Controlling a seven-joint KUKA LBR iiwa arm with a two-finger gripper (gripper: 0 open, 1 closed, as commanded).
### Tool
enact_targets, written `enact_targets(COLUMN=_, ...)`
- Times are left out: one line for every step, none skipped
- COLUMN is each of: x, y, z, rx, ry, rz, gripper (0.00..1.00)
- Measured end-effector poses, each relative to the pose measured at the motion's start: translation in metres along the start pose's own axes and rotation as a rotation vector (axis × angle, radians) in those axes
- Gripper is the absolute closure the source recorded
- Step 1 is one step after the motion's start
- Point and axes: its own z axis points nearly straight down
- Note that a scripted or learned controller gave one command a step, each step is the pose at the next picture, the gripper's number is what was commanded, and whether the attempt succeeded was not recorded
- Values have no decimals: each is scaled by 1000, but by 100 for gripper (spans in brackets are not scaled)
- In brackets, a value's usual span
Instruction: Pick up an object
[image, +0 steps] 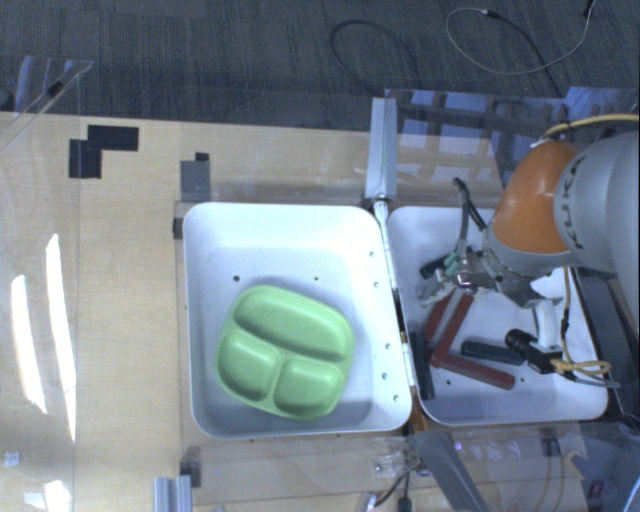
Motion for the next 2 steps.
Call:
enact_targets(x=1, y=4, z=-13, rx=-9, ry=0, rz=-2, gripper=100)
enact_targets(x=38, y=41, z=-135, rx=4, ry=1, rz=-38, gripper=100)
